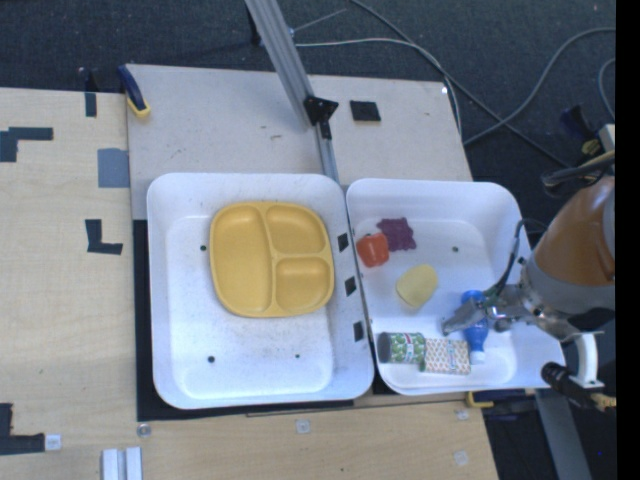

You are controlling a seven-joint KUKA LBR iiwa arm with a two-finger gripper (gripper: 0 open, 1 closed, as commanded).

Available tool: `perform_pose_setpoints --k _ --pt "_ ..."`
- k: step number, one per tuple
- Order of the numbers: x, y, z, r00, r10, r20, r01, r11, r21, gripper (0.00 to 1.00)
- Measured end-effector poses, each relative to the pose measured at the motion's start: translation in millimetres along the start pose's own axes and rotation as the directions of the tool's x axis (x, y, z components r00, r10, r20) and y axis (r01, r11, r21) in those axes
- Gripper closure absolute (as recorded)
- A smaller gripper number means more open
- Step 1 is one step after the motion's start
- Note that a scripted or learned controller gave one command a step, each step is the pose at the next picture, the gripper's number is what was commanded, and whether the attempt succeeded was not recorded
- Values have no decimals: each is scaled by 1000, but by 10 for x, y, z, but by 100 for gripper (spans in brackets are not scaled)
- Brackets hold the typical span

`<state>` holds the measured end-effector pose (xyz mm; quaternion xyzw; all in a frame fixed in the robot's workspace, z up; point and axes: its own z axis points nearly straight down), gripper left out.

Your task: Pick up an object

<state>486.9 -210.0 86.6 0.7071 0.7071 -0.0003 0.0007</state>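
— Since the tool (462,320) sits right on the blue object (474,326), just right of the yellow lump (416,285) in the right bin (500,203), how will it handle?
— Likely light, stiff, slick plastic; grip its narrow middle. Whether the tool is clenched, I cannot tell.
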Motion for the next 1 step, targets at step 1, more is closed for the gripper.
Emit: perform_pose_setpoints --k 1 --pt "5 13 -117 1000 -1 1 1 1000 -4 100"
